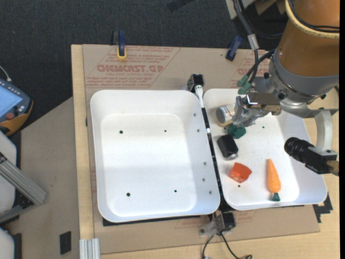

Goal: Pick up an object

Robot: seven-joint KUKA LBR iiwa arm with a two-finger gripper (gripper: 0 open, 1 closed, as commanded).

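A brown cardboard-covered bench (135, 63) on dark carpet (43, 15) bears two shallow white plastic bins: left bin (145, 155) at nine o'clock, right bin (291, 193) at three. The grey-and-orange arm's gripper (243, 115) hangs over the right bin's twelve o'clock end; whether it is open I cannot tell. Below lie a black block (227, 145), an orange carrot (273, 177) and a red-orange chunk (240, 172).

Both bins (108, 117) are looking like smooth, slightly glossy white plastic, sitting on a matt brown cardboard sheet (140, 63) w/ red print. Just below the gripper (241, 117), black block (227, 146) is reading matt; carrot (273, 177) is showing smooth orange plastic.
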